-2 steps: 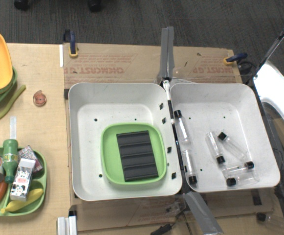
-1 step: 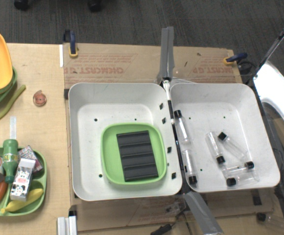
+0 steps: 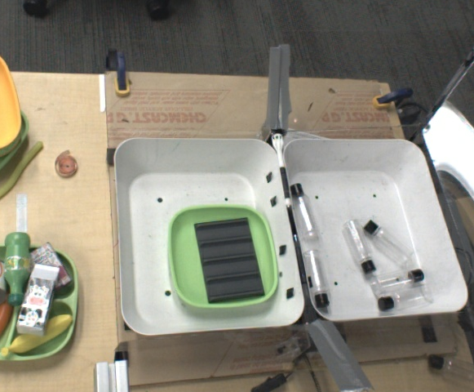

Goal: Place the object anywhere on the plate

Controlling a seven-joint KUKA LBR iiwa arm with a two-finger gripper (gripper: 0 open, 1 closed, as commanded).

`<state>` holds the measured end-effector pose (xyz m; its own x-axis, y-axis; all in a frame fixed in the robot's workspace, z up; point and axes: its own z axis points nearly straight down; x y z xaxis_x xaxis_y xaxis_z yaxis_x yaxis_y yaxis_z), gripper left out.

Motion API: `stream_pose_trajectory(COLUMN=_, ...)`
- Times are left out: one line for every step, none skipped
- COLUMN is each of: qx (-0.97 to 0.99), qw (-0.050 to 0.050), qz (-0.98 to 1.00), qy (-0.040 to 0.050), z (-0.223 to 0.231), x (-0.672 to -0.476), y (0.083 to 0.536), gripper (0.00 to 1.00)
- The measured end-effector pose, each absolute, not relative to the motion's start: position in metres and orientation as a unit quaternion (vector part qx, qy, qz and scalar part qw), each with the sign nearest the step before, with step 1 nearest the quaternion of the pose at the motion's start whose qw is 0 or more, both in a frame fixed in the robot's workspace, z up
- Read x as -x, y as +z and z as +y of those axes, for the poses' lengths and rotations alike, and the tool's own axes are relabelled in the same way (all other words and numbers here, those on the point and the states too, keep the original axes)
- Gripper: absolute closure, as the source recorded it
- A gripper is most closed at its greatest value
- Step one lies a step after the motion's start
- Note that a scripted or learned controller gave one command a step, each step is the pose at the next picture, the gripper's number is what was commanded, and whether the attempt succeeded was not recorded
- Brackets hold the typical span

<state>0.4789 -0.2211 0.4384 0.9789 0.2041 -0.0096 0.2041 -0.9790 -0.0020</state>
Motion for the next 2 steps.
stream_pose_trajectory(qx=0.995, qw=0.000, qz=-0.103, qy=0.0050, z=-0.2212, x=-0.4789, y=0.4384, gripper=0.00)
stream_pose_trajectory(qx=0.995, qw=0.000, qz=-0.103, qy=0.0050, z=-0.2211, x=-0.4789, y=0.4384, gripper=0.00)
